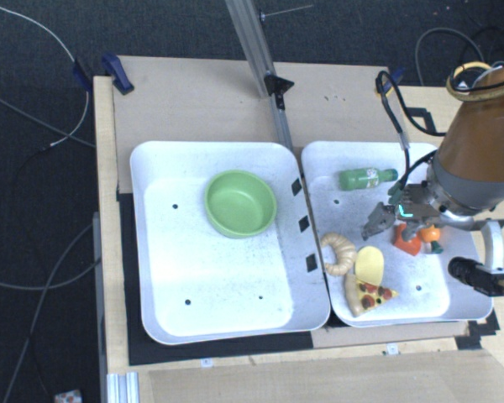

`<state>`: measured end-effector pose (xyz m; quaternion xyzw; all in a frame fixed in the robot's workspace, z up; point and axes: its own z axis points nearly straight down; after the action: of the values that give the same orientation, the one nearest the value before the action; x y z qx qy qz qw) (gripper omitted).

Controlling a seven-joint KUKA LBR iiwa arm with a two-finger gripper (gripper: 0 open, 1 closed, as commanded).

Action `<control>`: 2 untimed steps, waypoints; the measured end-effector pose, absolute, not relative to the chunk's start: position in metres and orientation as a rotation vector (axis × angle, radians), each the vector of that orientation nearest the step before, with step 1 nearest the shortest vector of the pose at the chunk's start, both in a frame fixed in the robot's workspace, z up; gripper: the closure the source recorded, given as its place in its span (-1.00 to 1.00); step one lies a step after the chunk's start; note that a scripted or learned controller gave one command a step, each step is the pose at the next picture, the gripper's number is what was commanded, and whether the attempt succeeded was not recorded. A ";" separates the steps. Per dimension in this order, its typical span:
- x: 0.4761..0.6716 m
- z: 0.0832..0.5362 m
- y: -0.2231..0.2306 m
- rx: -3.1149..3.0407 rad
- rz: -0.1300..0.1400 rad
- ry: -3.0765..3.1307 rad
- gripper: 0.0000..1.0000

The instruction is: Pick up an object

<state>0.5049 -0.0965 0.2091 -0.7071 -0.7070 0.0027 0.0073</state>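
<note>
My gripper (392,225) hangs over the middle of the right bin (428,305), open, with nothing between its fingers. Just to its right, partly under the wrist, lies a red and orange toy (413,240). A green bottle (365,178) lies on its side toward the bin's far wall, above the gripper. In front of the gripper are a tan croissant-shaped piece (339,253), a yellow piece (370,266) and a toy pizza slice (371,295), close together.
The left bin (193,300) holds a green bowl (241,202) near its far right. A metal pole (256,40) slants down to the gap between the bins. The arm's grey body and cables (479,158) cover the right bin's right side.
</note>
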 end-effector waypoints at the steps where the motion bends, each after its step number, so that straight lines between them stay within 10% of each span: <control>1: 0.506 0.211 -0.097 -2.213 0.004 -2.214 -1.00; 2: 0.503 0.168 -0.093 -2.210 0.011 -2.208 -1.00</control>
<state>0.5033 -0.0932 0.1676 -0.7074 -0.7068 0.0035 0.0085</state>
